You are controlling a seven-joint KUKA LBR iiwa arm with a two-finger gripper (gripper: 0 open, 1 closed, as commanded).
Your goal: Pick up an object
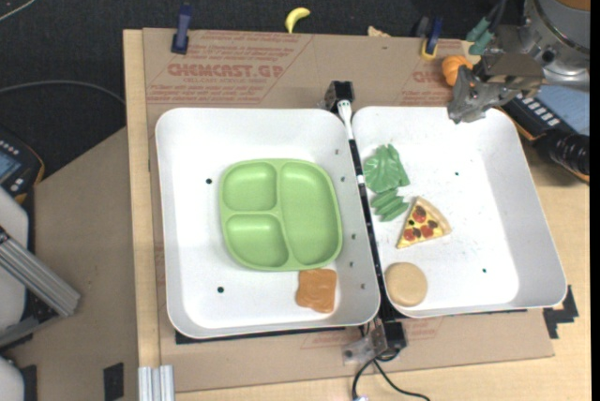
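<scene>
The pizza slice (423, 223) lies in the right bin (506, 202), centre-right of frame, its long axis slanted, tip pointing upward. The gripper (466, 105) hovers upper right; whether its jaws are apart cannot be told.

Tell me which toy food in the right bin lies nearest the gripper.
The green leafy piece, at the right bin's left side, lies nearest the gripper. The pizza slice and the round tan cookie lie farther toward the bin's front edge.

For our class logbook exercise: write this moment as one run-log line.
gripper: above right bin's far rim, holding nothing | triangular toy pizza slice: right white bin | green three-compartment plastic tray: left bin
</scene>
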